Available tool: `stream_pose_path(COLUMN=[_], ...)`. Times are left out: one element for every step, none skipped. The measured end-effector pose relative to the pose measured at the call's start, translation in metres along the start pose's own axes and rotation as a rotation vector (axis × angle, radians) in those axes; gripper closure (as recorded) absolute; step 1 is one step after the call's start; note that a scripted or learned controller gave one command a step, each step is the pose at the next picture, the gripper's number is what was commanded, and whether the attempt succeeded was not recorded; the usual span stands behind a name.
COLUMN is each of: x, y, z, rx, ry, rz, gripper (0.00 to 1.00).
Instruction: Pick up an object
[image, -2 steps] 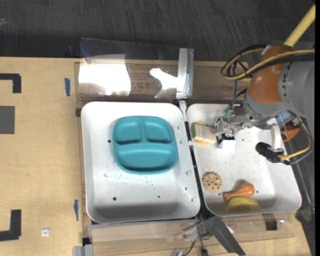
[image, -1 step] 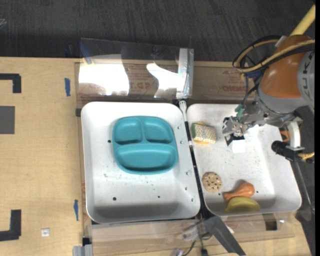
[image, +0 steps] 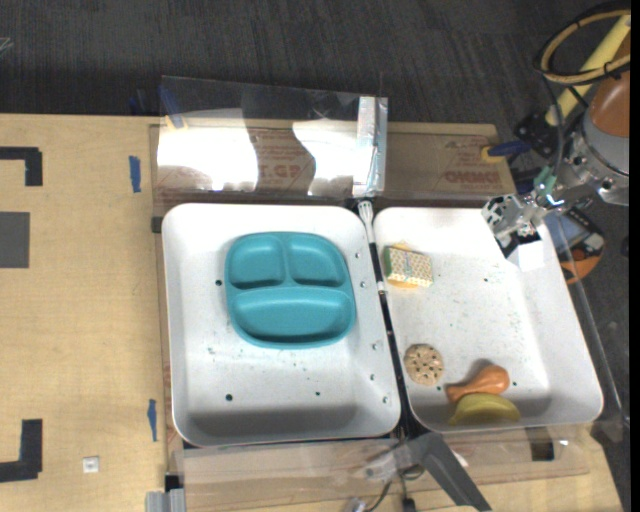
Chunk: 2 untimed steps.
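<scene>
Evidently the two-finger gripper (image: 512, 222) hung over the upper right corner of the right-hand shallow white bin (image: 545, 300), at the end of the grey arm (image: 600, 130) with its orange band; whether it stood wide or narrow could not be told from that slanted view, and nothing showed within it. The likely targets all lay in that bin: a yellow and white chequered block (image: 408, 267) close to the upper left wall, a round speckled tan cookie (image: 424, 364) lower down, and an orange gourd-shaped toy (image: 481, 381) touching a yellow-green piece (image: 485, 407) at the near rim. The left-hand white bin (image: 190, 300) held a teal plastic divided plate (image: 290, 288).

As a judgement, the pick had not yet begun. The risks looked plain: the block sat so near the wall that a descending finger might strike the rim; the flat cookie offered little to pinch; and the gourd, rounded and pressed against its neighbour, could roll or drag both.
</scene>
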<state>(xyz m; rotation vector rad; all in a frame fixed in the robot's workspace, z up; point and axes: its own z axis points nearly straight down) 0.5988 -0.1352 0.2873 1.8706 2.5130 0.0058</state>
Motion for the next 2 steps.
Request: stream_pose_path(x=[0.032, 0.044], y=[-0.043, -0.010], z=[0.058, 0.082], rx=[0.009, 0.007], ry=[0.007, 0.005], rz=[-0.163, -0.003], gripper=[1.00, 1.00])
